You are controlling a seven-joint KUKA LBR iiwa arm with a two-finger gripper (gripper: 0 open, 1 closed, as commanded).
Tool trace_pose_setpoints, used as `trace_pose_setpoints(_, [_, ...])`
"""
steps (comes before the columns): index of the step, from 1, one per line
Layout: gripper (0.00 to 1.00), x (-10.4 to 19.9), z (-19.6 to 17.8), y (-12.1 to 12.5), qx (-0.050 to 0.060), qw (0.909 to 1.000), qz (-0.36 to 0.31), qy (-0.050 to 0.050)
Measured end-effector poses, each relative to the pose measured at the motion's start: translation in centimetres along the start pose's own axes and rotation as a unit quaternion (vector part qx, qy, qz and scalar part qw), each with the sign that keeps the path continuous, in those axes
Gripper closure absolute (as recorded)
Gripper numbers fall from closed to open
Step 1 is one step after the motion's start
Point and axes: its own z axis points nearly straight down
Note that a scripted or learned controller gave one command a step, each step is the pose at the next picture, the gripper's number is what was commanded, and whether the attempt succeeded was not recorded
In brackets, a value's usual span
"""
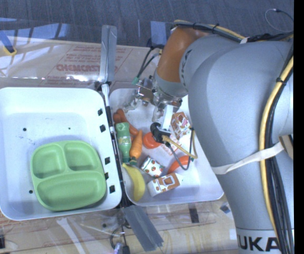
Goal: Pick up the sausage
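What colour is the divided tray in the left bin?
Light green tray, seen in the camera view.

One fixed camera looks down at a slant on both white bins (3, 142), arm (236, 99) entering right.

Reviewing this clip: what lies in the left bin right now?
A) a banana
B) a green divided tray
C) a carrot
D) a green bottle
B: the green divided tray lies in the left bin, while the banana, carrot and green bottle lie in the right bin.
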Motion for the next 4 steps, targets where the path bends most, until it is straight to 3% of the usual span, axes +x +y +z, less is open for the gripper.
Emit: trace_pose_setpoints(4, [0.00, 0.00, 0.00, 0.00, 0.000, 1.0000, 0.000, 0.000])
